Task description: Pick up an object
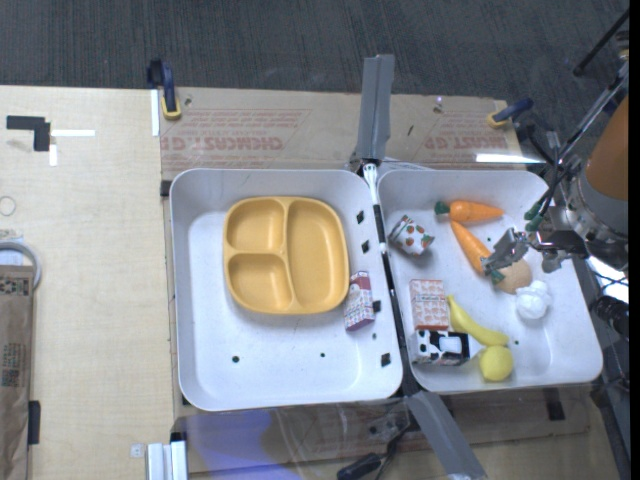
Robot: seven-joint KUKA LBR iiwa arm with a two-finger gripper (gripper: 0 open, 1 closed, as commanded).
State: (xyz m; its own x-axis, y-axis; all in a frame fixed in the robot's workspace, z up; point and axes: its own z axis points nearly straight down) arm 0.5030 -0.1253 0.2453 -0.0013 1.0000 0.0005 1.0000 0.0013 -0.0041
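The gripper [503, 252] hangs in the right bin [570, 363], fingers apart, a tan ball [516, 277] touching them at five o'clock

One fixed camera looks down at a slant from above the bench [80, 268], far enough to take in both bins, the arm entering from 3 o'clock

Worktop [80, 298]: cardboard sheet [300, 133] behind the bins, held by clamps at its left [160, 80] and right [510, 114] corners. Black L-shaped marker [30, 130] with white tape [72, 136] far left; brown paper bag [14, 358] at the left edge.
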